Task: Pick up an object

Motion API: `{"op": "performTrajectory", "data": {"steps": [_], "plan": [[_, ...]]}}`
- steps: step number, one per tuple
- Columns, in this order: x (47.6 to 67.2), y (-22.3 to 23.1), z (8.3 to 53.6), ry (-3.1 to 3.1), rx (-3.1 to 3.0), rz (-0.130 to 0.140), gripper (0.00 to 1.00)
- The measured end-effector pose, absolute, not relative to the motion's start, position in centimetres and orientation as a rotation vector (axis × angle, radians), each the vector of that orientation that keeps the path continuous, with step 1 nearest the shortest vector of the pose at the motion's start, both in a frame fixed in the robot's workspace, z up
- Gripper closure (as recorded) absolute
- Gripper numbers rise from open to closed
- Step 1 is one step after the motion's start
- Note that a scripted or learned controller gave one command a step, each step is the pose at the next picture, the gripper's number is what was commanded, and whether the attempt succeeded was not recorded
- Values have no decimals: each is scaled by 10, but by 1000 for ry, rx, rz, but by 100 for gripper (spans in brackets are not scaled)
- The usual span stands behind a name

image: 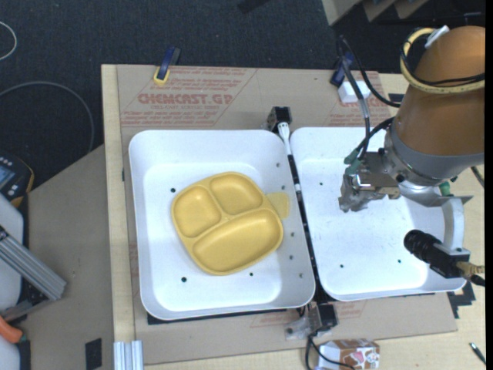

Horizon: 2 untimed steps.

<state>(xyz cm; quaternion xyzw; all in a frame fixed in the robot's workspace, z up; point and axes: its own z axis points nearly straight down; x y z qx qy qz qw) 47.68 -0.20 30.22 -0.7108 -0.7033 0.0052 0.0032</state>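
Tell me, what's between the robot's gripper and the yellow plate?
In the camera view, between the gripper and yellow plate lie bare white bin floor and the two bins' touching rims.

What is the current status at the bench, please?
Claw over right bin, holding nothing. Yellow divided plate sits in left bin, untouched. Nothing in the way.

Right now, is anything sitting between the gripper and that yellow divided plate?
Only the bins' own walls. The gripper hangs over the right bin, the yellow plate lies in the left bin, and their adjoining rims run between them. No loose object lies across that path.
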Motion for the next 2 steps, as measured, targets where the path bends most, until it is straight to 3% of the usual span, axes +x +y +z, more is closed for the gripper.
{"op": "performTrajectory", "data": {"steps": [1,2], "plan": [[480,43,350,-2229,-2218,-8,100],[480,73,412,-2230,-2220,-12,100]]}}
